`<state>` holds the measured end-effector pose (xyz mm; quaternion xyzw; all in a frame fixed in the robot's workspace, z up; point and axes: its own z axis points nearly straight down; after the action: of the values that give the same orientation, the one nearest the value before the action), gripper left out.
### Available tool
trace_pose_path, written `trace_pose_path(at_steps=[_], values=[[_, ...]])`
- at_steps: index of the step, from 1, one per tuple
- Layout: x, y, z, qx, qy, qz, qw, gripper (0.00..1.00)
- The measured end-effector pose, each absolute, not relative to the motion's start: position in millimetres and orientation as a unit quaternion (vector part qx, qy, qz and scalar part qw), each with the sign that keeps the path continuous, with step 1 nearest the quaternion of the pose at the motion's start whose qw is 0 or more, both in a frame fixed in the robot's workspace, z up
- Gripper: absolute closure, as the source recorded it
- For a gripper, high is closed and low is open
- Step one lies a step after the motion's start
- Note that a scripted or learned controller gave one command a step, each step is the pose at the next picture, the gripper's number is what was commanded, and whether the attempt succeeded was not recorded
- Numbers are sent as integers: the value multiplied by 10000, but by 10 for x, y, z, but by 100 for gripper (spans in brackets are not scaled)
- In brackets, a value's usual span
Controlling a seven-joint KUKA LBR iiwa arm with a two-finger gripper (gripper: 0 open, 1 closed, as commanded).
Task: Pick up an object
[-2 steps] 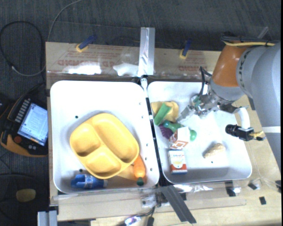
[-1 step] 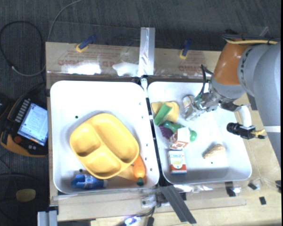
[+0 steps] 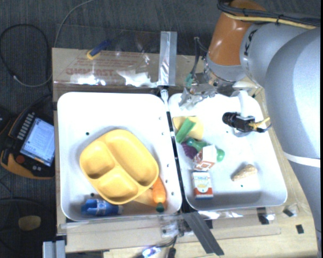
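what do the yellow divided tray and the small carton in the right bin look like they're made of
Yellow divided tray: looks like moulded plastic, smooth with a soft sheen, judging by its rounded compartments and even colour. Small carton: seems to be printed cardboard, matte, with flat faces and sharp folded edges; it may be a plastic toy copy.

Tool (image 3: pixel 192 98) over right bin's (image 3: pixel 269 160) far corner, seemingly empty.

a flat brown board (image 3: pixel 75 69) lies left of the gripper (image 3: pixel 196 94), with crinkly clear plastic (image 3: pixel 124 63) and a small blue and yellow thing (image 3: pixel 97 49) on it. a shiny grey strip (image 3: pixel 168 55) sits just up and left of the gripper. far to its left, on the dark floor (image 3: pixel 21 4), are a looped black wire (image 3: pixel 4 63) and a handset with a lit screen (image 3: pixel 36 141).
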<state>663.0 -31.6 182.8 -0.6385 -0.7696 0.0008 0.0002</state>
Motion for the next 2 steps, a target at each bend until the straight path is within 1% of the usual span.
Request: trace_pose_path(at_steps=[1,2], values=[[6628,-321,1825,-6389,-7693,14,2,0],[6303,-508,1827,-6315,-7753,20,-2,0]])
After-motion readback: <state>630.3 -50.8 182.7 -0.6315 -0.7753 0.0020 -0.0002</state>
